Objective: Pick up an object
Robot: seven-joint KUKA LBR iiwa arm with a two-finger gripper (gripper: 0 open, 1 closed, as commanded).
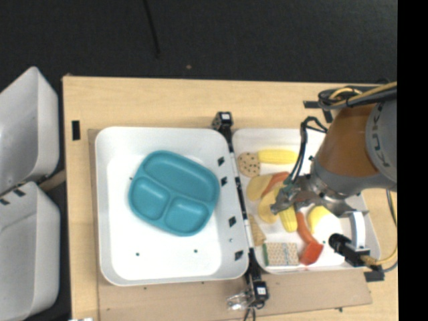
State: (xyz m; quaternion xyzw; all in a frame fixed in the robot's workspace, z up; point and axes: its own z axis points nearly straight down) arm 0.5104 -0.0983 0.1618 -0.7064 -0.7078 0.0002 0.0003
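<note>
The right bin (267,136) holds a heap of toy food: a yellow corn cob (276,156) at the back, a round tan cookie (249,164), an orange-yellow piece (257,188), a second small corn piece (288,219), a red pepper (307,238), a yellow lemon-like piece (319,215) and a speckled cracker block (280,253) at the front. My gripper (283,201) reaches down into the middle of the heap, over the orange and yellow pieces. Its tips are lost among the food.
The left bin (110,246) carries a teal divided plate (174,192). The grey arm with its orange band (351,142) covers the right bin's right side. Black clips sit along the divider between the bins. Wooden bench (167,99) surrounds both bins.
</note>
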